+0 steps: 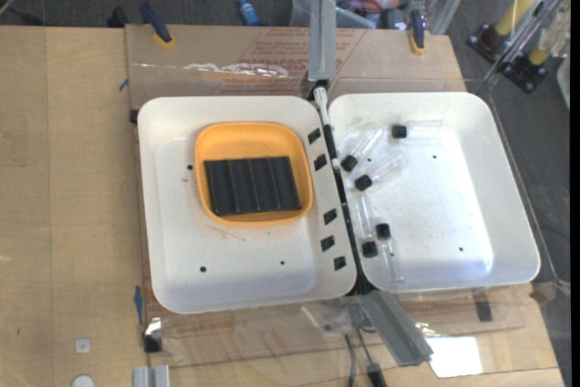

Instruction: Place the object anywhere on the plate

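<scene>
Camera view: black ridged object (252, 186) lies on orange plate (254, 140), apparently flat; hand's state untellable.

The plate (254, 140) looks like smooth orange plastic with a soft sheen; the ribbed black slab (252, 186) on it is matt. Around the plate, both bins (236, 267) are glossy white plastic — the bench (63, 195) beyond looks like pale, matt wood.

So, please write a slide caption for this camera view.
Orange plate holding a black ridged block in the left bin; clear tubes in the right.
</scene>
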Available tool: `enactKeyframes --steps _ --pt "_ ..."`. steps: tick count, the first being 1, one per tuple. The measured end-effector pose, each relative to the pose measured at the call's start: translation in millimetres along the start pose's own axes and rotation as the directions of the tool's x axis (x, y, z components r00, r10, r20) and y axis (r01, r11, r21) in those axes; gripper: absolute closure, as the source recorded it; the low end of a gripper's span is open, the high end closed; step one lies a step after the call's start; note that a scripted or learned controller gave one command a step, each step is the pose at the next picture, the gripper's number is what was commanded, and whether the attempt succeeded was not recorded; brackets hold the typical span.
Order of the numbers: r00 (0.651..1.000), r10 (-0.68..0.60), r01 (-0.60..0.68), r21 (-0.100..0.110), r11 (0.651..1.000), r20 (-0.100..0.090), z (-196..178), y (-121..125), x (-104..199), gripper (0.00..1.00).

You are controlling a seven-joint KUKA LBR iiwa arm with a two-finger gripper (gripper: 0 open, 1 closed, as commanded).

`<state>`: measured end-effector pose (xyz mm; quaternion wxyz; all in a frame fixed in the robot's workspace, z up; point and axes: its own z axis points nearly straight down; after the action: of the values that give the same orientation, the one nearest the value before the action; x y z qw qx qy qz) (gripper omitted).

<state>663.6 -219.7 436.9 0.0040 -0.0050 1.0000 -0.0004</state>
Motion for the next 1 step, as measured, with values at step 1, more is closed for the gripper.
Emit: enactKeyframes --steps 1 --pt "0.948 -0.317 0.317 0.0 0.948 0.002 -0.3 -1.3 -4.5 1.0"
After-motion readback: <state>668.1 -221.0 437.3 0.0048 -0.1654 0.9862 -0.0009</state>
